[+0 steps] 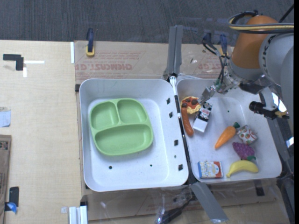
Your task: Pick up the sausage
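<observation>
The sausage (187, 122) is a brown-orange stick lying lengthwise along the left wall of the right bin (261, 171). A pizza slice (190, 104) touches its upper end. My gripper (208, 94) hangs over the upper left part of the right bin. It sits up and to the right of the sausage, just beyond the pizza slice, and nothing shows held in it. A small black-and-white box (202, 118) lies right below the gripper, beside the sausage.
The right bin also holds a carrot (225, 136), a small patterned cube (246, 135), purple grapes (243, 150), a banana (243, 167) and a small carton (210, 169). A green divided plate (122, 126) lies in the left bin (93, 171).
</observation>
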